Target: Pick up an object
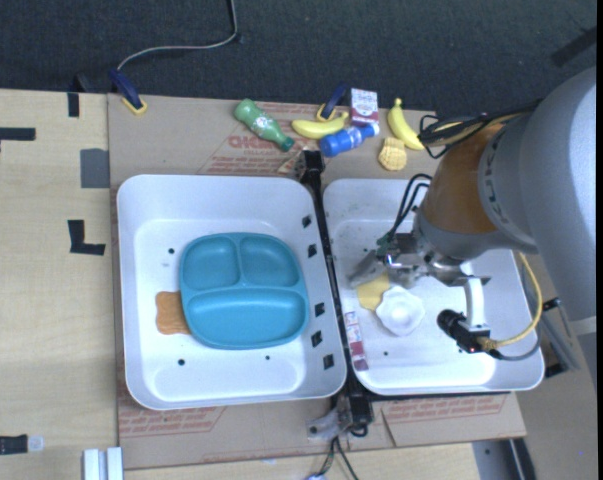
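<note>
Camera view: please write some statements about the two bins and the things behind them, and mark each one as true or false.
1. The blue divided plate lies in the left bin. True.
2. The gripper is above the left bin. False: it is over the right bin.
3. Two bananas, banana one and banana two, lie behind the bins, on the cardboard. True.
4. The green bottle lies inside the right bin. False: it lies outside, behind the left bin.
5. A small white object lies in the right bin. True.
</note>
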You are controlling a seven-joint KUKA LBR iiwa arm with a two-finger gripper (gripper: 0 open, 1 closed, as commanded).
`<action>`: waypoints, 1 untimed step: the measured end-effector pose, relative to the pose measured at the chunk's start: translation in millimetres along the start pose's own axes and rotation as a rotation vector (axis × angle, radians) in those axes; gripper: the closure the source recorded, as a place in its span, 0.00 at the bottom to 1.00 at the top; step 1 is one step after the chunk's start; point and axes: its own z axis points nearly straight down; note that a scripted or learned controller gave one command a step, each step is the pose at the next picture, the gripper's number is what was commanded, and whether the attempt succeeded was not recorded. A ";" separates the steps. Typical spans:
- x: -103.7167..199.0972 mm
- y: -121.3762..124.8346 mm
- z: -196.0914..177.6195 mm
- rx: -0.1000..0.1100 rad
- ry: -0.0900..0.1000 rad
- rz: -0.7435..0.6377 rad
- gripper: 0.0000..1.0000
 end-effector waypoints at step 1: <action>-0.1 0.4 -9.9 -0.001 0.000 0.000 1.00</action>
